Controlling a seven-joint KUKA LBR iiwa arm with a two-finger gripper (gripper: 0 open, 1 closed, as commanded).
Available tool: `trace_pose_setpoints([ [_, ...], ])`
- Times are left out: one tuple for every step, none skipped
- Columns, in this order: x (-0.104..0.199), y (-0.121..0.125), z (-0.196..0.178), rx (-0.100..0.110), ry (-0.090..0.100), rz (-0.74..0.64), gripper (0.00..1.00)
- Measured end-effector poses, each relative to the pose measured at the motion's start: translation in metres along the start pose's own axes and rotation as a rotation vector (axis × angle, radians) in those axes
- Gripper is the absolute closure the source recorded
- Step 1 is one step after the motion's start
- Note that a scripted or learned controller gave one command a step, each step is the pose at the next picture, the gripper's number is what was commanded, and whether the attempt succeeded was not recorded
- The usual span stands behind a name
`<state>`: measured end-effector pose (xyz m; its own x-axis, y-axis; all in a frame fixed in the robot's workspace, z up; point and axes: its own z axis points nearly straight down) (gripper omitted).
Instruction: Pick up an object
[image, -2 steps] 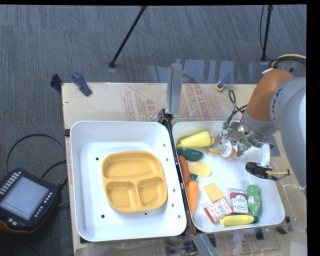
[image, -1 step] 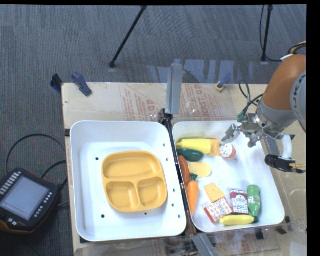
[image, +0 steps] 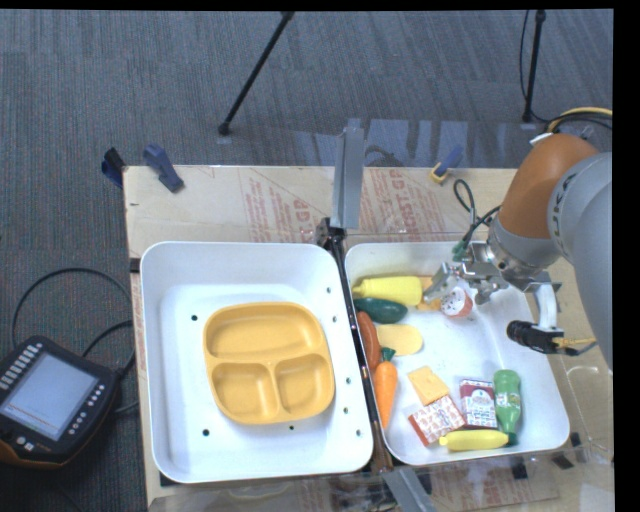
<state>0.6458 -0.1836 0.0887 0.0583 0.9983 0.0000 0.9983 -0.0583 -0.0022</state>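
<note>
Gripper at end of grey arm w/ orange band, reaching in from right, low over back part of right-hand bin; a small red-and-white object sits right at the fingertips, but whether it's clamped betw. the fingers can't be told, so grasp state unclear. Just left of gripper: yellow bottle-shaped toy lying on its side, w/ a dark green piece touching it on the near side. Further toward the near edge and left of gripper: pale yellow piece, then orange carrot lying along bin's left wall, beside a reddish item at the divider. Straight toward near edge from gripper: yellow cheese wedge, red-and-white carton, second red carton, green bottle to its right, yellow banana-like piece at the near wall. Well apart to gripper's left, across the divider: left-hand bin holding a yellow three-compartment tray, flat on bin floor. Far left, off the bench: pendant w/ screen on floor.
</note>
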Motion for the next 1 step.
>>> trace_pose_setpoints([
  [0.0002,0.0001,0.0001,0.0,0.0,-0.001,0.0],
])
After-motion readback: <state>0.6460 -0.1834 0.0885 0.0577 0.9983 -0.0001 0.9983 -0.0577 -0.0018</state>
